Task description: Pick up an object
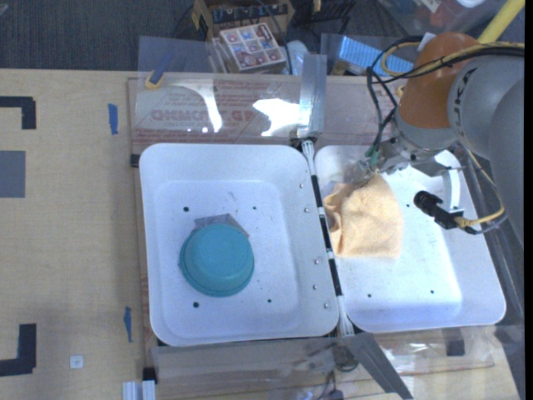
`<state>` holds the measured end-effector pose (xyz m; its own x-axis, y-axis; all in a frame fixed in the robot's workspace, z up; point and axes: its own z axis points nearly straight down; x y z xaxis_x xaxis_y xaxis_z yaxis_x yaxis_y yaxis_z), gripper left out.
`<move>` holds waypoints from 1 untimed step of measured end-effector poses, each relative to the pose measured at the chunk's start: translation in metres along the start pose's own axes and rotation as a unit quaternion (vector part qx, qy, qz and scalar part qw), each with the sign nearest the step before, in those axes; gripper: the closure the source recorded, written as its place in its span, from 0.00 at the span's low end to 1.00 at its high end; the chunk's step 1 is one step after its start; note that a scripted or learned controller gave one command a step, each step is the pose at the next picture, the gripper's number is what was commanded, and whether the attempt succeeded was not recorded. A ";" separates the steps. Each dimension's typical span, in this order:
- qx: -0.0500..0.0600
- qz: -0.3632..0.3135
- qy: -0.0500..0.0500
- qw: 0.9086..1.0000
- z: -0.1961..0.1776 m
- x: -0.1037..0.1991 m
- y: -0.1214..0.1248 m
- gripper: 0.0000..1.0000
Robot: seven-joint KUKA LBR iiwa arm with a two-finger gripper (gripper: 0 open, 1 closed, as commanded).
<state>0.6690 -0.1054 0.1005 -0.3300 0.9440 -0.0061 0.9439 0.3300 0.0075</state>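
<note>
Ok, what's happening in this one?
The grey arm reaches in over the right bin, its hand at the top corner of a yellow cloth that looks bunched up toward it. Whether it has a real grip is unclear. A teal bowl sits upside down in the left bin.

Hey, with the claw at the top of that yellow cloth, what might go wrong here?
The claw meets only the upper corner of the yellow cloth, so a lift might pinch a thin fold that slips free. The cloth also lies against the divider between the bins, where its edge may drag. The teal bowl sits well away in the left bin.
</note>
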 end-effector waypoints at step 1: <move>0.001 -0.101 0.002 0.995 -0.086 0.028 0.009 1.00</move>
